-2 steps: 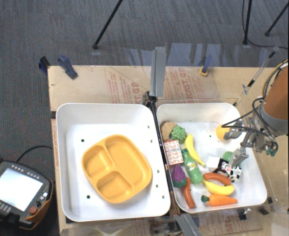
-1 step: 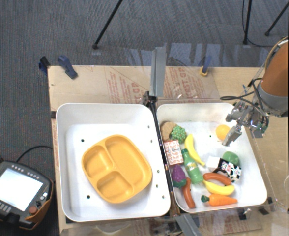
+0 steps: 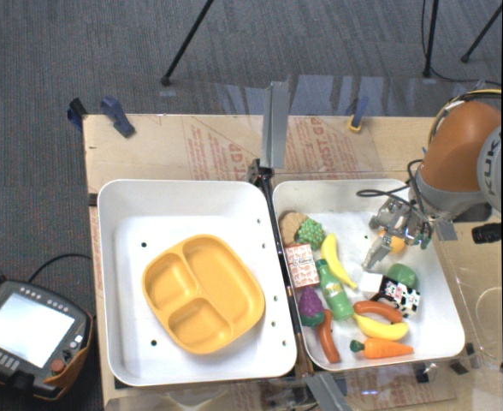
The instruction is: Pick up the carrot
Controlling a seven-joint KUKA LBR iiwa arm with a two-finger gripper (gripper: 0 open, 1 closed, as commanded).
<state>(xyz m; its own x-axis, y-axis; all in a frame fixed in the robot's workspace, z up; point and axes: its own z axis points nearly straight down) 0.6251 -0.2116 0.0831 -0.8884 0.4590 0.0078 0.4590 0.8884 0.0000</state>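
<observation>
The carrot point(image 3: 381, 348) lies at the near edge of the right bin point(image 3: 453, 315), just below a banana point(image 3: 381, 326). Well above the carrot, the gripper point(image 3: 387, 245) hangs with fingers apart, pinching nothing.

Arm point(image 3: 470, 157) cut off at right edge.

bins point(image 3: 115, 229): smooth white plastic | tray point(image 3: 202, 293): glossy yellow plastic | bench point(image 3: 192, 148): matt board

Tool point(image 3: 387, 248) angled down (reaching from right).
</observation>
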